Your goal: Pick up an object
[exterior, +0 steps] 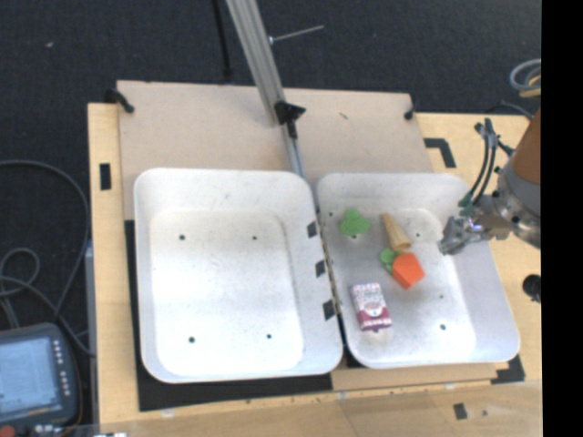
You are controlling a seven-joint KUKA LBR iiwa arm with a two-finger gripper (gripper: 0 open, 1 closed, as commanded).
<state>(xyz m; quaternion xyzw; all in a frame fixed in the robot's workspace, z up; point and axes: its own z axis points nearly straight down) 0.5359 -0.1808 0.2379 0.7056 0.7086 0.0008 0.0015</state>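
1. In the camera view, the arm (524, 167) is reaching in from the right over the right bin (483, 335), and the gripper (455, 237) is hanging above that bin's right part, near its rim.
2. The gripper is showing as a small grey cluster; how far apart it is standing I cannot tell, and nothing is visibly sitting in it.
3. The things to pick are all lying in the right bin: a green piece (353, 224) toward the back left, a tan cone-shaped piece (395, 232) just beside it, an orange block (407, 270) touching a second small green piece (388, 258), and a red-and-white carton (371, 305) nearer the front.
4. The orange block is lying nearest the gripper's side of the group, yet apart from it.
5. I am judging the block to be light and stiff, probably with flat faces; taking it across two opposite faces looks safest, though its green neighbour is crowding one side.
6. The carton is looking light and slightly crushable; its long sides are offering the better hold.
7. The left bin (146, 244) is standing beside the right one.
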